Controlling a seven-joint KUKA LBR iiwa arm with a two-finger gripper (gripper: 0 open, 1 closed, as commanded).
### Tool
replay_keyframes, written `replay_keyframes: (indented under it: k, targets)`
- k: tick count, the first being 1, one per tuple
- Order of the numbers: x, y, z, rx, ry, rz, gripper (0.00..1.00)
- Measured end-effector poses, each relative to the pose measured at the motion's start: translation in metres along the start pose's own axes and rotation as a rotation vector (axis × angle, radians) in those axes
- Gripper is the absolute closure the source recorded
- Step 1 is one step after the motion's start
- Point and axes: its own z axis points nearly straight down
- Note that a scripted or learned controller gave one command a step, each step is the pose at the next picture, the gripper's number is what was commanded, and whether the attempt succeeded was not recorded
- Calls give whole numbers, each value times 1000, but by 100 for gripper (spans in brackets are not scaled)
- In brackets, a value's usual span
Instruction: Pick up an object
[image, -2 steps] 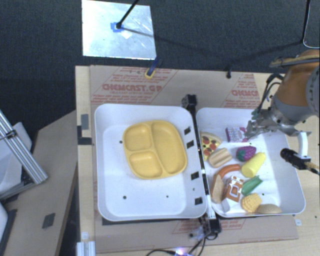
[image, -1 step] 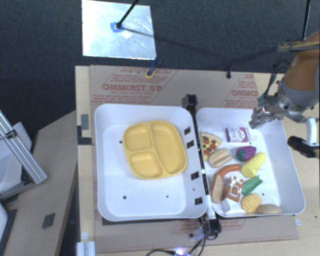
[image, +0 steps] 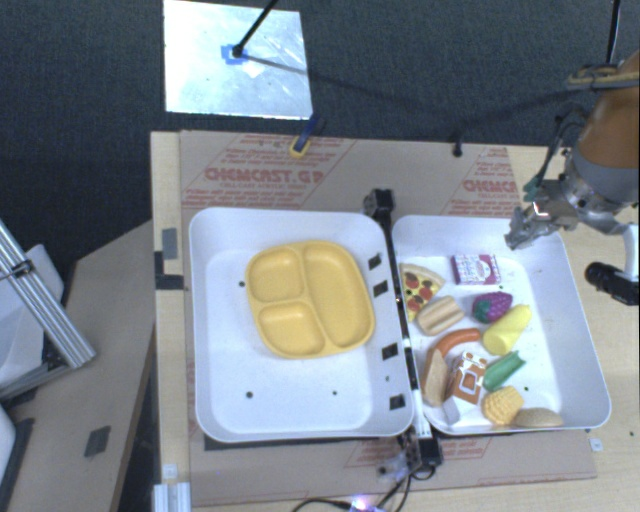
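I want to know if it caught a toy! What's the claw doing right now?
Claw: above the right bin's far corner, nothing caught; open or shut cannot be told.

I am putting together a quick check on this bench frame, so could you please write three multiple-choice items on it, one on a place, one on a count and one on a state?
1. Where does the yellow tray lie?
A. left bin
B. right bin
C. on the cardboard outside the bins

2. How many compartments has the yellow tray?
A. two
B. three
C. five

3. Where is the gripper?
A. above the right bin's far right corner
B. pressed on the pizza slice
C. over the left bin

Answers: 1 A, the tray sits mid-bin on the left. 2 B, two ridges split it in three. 3 A, it hangs by the far rim, apart from the toys.
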Motion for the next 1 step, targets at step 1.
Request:
replay_keyframes:
  k: [1]
  targets:
    - [52, 16, 4, 0, 1, -3, 100]
